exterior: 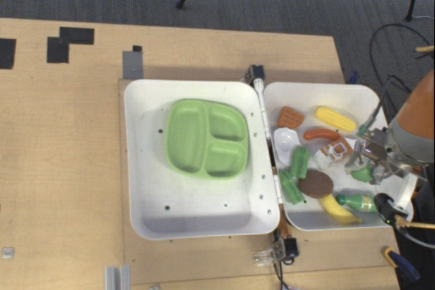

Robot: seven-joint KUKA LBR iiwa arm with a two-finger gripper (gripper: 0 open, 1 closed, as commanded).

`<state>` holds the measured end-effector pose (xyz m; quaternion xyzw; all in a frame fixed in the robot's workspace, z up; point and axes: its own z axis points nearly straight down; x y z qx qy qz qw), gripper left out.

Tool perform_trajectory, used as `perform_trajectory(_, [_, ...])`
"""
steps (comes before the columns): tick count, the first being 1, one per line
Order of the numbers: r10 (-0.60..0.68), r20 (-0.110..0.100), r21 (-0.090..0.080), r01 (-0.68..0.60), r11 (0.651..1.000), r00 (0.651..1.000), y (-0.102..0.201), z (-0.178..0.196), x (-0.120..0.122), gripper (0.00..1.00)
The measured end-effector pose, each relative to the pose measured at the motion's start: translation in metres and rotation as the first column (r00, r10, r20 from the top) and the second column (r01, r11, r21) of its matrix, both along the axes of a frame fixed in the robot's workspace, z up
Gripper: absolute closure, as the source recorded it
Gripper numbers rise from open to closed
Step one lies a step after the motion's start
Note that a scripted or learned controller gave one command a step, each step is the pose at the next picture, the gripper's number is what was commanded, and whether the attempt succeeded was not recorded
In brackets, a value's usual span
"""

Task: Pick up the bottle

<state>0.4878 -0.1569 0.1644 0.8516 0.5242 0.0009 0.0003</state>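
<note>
The small green plastic bottle (358, 201) is lying flat by the right white bin's (299, 221) near edge, long axis along it; the two-finger gripper (367, 158) is being held just beyond; jaws' spread cannot be told.

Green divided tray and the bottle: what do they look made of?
Green divided tray: looks like moulded plastic, matte to satin; one even colour, soft rounded compartment edges, only faint sheen.

Bottle: probably plastic, green body, glossier, with small bright highlights. It lies on its side and is too small in view to be sure.
</note>
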Motion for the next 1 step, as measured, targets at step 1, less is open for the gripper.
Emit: perform_trajectory(1, [-0.355,-0.002,0.001,0.355,0.935,0.935,0.0885,0.0196,-0.0005,1.0])
